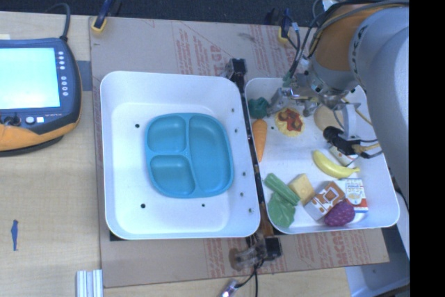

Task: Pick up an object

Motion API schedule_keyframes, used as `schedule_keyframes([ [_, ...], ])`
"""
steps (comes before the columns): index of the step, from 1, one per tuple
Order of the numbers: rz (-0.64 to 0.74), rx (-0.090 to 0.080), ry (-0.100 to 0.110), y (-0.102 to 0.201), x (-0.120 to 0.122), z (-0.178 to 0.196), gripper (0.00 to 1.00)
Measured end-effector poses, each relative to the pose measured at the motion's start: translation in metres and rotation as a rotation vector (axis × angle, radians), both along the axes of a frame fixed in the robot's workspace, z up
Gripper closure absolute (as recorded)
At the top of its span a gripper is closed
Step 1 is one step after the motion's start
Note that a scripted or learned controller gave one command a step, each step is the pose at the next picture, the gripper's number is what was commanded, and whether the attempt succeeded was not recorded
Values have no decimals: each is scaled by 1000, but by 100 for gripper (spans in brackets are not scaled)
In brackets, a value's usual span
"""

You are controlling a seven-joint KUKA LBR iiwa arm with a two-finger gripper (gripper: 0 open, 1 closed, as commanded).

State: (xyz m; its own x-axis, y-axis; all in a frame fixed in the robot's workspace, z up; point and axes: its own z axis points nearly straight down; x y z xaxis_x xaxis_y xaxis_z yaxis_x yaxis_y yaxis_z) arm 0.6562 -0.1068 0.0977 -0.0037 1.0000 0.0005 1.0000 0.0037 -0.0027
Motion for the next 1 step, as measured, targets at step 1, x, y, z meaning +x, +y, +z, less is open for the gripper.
schedule_keyframes([
  [1,2,1,-1,57,-64,95,0],
])
